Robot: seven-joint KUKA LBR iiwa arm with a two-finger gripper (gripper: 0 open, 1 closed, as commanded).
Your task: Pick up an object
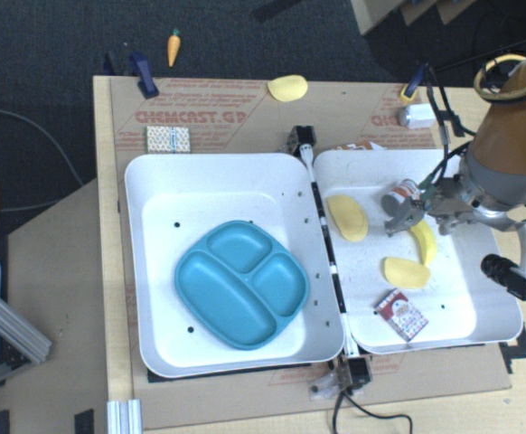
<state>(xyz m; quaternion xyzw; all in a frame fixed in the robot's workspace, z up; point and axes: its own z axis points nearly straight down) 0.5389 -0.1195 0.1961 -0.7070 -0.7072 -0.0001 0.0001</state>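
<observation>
**A:** The bench is a brown cardboard-topped board (245,111) on dark carpet, with two white bins side by side. What sits where?

**B:** The left bin (154,188) carries a blue divided plate (240,283), lying flat near its middle. The right bin (480,319) has the pickable things: a yellow lemon-like piece (347,218) by the dividing wall, a banana (424,242), a second yellow piece (406,272) below it, and a small red-and-white packet (400,315) toward the near rim.

**A:** And the gripper?

**B:** The gripper (408,208) hangs low over the right bin, just above the banana's upper end, probably lined up for that fruit. I cannot tell how its pincer stands; nothing is plainly held.

**A:** Room to move?

**B:** Fair. The banana lies apart from the walls, though the lower yellow piece is just beside it and could get nudged. The lemon-like piece is close to the centre wall, so a harder reach, I judge.
</observation>
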